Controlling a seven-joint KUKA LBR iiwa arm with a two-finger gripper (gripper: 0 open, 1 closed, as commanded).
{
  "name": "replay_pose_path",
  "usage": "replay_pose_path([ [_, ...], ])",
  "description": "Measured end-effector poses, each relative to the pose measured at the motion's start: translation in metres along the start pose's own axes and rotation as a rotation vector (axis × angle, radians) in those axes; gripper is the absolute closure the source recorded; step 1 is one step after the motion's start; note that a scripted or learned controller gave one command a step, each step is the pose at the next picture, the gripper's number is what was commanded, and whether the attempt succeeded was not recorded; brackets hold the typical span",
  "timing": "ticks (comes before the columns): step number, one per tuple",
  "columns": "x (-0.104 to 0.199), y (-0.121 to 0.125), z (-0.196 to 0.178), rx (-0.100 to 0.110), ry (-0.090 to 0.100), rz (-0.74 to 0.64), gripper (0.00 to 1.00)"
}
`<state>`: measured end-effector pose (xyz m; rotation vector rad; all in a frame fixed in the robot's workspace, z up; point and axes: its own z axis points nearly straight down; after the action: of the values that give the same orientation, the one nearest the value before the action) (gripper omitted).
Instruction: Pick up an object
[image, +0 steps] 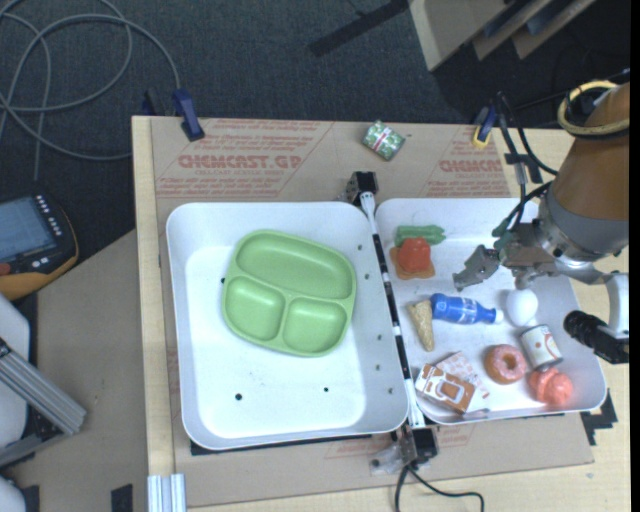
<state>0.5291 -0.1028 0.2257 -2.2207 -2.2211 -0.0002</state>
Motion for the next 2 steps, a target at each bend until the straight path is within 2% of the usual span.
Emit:
replay_pose_path([
  [1, 0.002, 0.037, 0.09, 0.003, 0.0, 0.0, 0.0],
  [2, 0.008, 0.037, 0.142, 0.002, 0.0, 0.001, 0.0],
])
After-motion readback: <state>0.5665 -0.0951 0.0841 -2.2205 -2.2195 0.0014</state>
